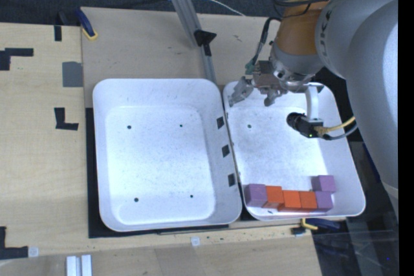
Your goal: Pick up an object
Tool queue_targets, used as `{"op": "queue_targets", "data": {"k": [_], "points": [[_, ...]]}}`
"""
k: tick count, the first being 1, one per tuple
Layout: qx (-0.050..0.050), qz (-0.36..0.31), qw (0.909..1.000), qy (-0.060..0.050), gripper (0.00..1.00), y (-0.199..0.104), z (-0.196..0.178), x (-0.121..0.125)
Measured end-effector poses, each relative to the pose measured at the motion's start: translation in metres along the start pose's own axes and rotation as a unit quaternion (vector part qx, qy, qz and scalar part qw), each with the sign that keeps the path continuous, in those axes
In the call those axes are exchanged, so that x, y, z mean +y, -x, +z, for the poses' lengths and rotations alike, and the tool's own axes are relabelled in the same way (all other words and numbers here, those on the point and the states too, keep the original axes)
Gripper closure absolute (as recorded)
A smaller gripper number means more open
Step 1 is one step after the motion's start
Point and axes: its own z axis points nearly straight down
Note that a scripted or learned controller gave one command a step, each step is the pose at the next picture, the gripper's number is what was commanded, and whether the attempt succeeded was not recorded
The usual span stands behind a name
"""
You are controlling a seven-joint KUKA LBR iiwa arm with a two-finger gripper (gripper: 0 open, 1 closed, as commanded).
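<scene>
Above the far end of the right bin [343, 158], the claw [257, 94] of the grey arm [362, 29] hangs with its fingers spread apart and nothing between them. Blocks [291, 196] lie clustered along the near wall of that same bin: a purple block [257, 193] on the left, orange blocks [292, 198] in the middle, and more purple blocks [324, 191] on the right, all touching or just beside one another. They sit well apart from the claw, at the opposite end of the bin.

By the look of it, the pick is at its approach step, with no grasp yet made. The next move seems to call for a reach toward the near wall, a descent over one block, and a closing of the fingers around it. The tight packing could make that awkward, since a finger may land on a neighbouring block or against the bin's wall rather than beside the chosen piece; the purple block at the left end looks the most open to a grip.

The left bin [103, 139] stands beside the right one on the counter [39, 158].
</scene>
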Motion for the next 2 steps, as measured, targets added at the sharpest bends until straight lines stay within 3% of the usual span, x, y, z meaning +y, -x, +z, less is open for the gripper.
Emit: {"op": "queue_targets", "data": {"k": [1,2], "points": [[0.000,-0.001,1.0000,0.001,0.00,-0.024,0.000,0.012],[0.000,-0.001,1.0000,0.002,0.00,-0.037,0.000,0.044]]}}
